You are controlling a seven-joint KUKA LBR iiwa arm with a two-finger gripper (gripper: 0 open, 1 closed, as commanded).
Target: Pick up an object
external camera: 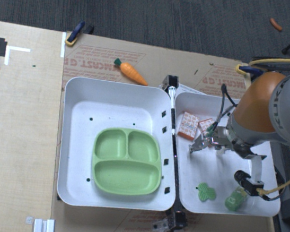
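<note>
In the right bin lie an orange and white carton, a small red and white packet, a green leafy toy and a green block-like item. My gripper hangs low over the bin's left part, just below and right of the carton and next to the packet, whose lower edge the wrist hides. I see nothing clearly held. The grey arm with its orange band covers the bin's upper right.
The left bin holds a green divided plate. A toy carrot lies on the cardboard behind the bins. Clips sit along the wall between the bins. Cables loop over the right bin.
</note>
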